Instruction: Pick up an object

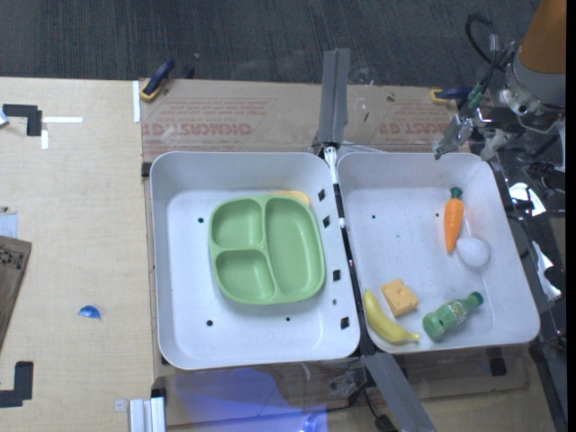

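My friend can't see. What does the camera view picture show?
Two white bins sit side by side: the left bin holds a green divided plate, the right bin a carrot, white ball, cheese wedge, banana and green bottle. The gripper hovers at its far edge.

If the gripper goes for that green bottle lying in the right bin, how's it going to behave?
The green bottle lies on its side, so a nudge would probably roll it. Its round body looks smooth, so fingers may slip. The banana beside it might stop it rolling that way.

The gripper (456,135) hangs over the right bin's (407,167) far rim (arm raised), above a carrot (453,222), white ball (472,252), banana (386,321), and green bottle (452,316).
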Robot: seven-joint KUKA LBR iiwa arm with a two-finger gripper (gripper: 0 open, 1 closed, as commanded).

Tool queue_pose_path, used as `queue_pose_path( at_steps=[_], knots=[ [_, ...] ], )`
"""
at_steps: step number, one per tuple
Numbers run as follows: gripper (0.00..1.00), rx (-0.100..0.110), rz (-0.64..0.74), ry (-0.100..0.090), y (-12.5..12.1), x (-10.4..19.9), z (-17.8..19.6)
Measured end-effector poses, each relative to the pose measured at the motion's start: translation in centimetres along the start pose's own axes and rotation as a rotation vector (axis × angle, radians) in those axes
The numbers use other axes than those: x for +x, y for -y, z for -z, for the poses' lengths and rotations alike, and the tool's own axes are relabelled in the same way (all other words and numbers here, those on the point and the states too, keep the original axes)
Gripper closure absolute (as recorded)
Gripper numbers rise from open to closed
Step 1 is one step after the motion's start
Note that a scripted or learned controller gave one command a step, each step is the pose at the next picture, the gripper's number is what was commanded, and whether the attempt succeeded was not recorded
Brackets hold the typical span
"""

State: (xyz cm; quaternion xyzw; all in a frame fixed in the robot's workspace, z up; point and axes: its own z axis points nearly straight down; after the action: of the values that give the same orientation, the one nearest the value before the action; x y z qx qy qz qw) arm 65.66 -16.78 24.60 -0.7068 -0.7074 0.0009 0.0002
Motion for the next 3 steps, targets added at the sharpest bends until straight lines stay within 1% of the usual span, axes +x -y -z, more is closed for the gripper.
queue_pose_path(
  at_steps=[1,2,3],
  knots=[
    [0.00,-0.001,0.053,0.000,2.0,-4.1,-10.9],
    [0.00,-0.001,-0.011,0.000,3.5,-2.3,-15.5],
    [1.00,-0.001,-0.013,0.001,3.5,-2.5,-14.5]
  ],
)
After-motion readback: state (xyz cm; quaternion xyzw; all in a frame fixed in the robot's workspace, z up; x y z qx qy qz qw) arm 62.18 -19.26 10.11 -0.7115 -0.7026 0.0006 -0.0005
